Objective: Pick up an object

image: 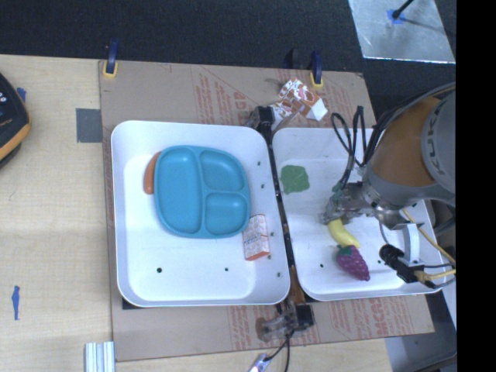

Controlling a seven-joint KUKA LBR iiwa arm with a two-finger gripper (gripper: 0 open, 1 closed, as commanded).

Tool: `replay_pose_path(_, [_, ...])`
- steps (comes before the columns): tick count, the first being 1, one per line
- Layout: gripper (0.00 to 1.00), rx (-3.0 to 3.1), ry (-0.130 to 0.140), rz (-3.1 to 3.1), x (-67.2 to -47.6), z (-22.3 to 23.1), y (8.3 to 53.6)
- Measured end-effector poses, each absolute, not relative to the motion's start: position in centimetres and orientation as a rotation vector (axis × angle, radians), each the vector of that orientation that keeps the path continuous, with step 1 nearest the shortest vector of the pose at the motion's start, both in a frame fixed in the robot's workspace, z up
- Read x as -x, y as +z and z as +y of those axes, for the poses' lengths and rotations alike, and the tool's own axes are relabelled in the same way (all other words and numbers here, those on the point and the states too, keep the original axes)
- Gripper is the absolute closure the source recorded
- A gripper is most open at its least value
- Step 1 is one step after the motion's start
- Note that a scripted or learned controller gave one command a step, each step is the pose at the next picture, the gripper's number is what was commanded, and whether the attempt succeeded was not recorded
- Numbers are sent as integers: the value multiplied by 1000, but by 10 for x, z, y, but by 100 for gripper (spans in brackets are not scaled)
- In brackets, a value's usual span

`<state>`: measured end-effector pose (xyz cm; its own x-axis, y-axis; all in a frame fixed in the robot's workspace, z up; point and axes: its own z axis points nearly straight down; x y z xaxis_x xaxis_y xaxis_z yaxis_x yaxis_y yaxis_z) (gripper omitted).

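The counter [54, 231] is pale wood, and a brown cardboard sheet [194, 91] lies over its middle, held at the far edge by clips. On the cardboard sit two shallow white bins side by side. The left bin [136, 277] carries a blue divided plate [201, 190] in its far half, with an orange object [148, 175] showing from under the plate's left edge and a small printed packet [256, 237] lying just beside the plate's near right corner. The right bin [310, 281] is entered from the right by the grey arm [411, 149], its orange band visible above the wrist, with black cables looping over the bin's far right part. The end effector [342, 205] is low in the middle of the right bin, just above the yellow banana [342, 233]; how far its fingers are parted cannot be told, and nothing can be seen held between them. Near of the banana, almost touching it, lies a purple bunch of grapes [353, 263]. A green leaf-shaped piece [294, 179] rests flat in the far left part of the same bin, apart from the end effector. A crumpled wrapper [301, 101] lies on the cardboard beyond the bins.
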<state>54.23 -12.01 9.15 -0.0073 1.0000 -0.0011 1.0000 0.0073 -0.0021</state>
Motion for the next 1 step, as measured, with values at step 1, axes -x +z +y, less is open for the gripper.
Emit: replay_pose_path(1, [100,2215,2,-2224,-547,-57,192])
